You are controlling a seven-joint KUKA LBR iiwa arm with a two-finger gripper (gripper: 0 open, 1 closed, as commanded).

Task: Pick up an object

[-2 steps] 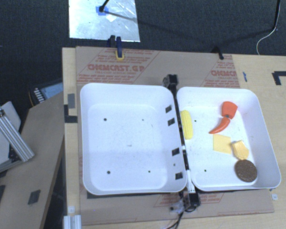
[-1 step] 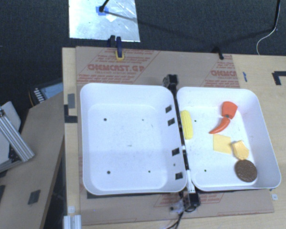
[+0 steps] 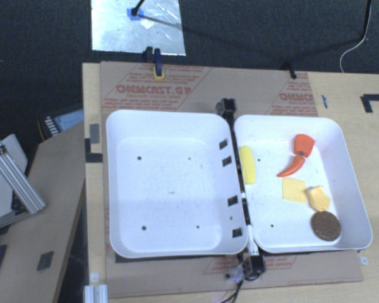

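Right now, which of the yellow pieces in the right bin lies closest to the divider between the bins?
The corn cob, long and upright against the right bin's left wall; the flat yellow slice and small yellow chunk sit farther right.

Right bin [image 3: 350, 169]: corn cob [image 3: 247, 164], orange carrot [image 3: 297, 154], yellow cheese slice [image 3: 294, 190], yellow block [image 3: 318, 198], brown cookie [image 3: 326, 225].

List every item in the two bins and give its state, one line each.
Corn cob: lying flat along the right bin's left wall.
Orange carrot piece: lying flat, upper part of the right bin.
Yellow cheese slice: lying flat, touching the cheese chunk.
Cheese chunk: resting between the slice and the cookie.
Brown cookie: lying flat near the right bin's front corner.
Left bin: upright, holding no items.
Right bin: upright, holding all five.
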